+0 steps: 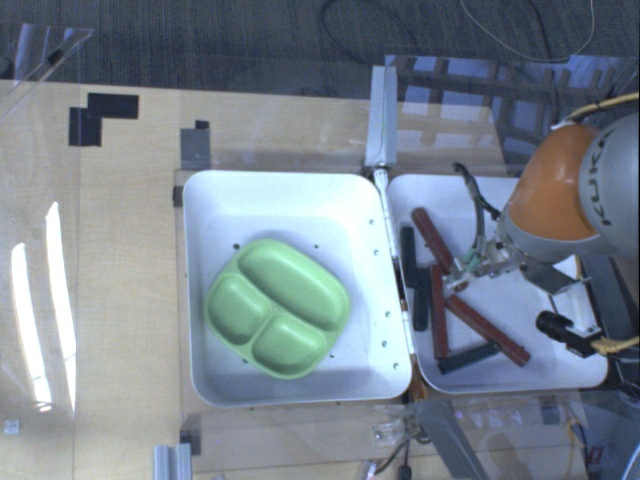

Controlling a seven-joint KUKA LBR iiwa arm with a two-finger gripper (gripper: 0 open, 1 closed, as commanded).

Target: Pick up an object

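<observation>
The right bin [500,378] holds several bars. A dark red bar [432,238] lies slanted at the upper left, and another dark red bar [488,331] runs down to the right. A third dark red bar [440,318] lies nearly upright, with a black bar [421,301] beside it. One short black bar [408,245] lies by the bin's left wall and another black bar [470,359] near the front. My gripper [465,267] is down among the red bars, where the upper one ends. The wrist hides what lies under it.
A green divided plate [278,308] lies in the left bin [210,208]. A metal divider rail [381,118] stands behind the gap between the bins. The arm's orange band [555,188] hangs over the right bin's right half.
</observation>
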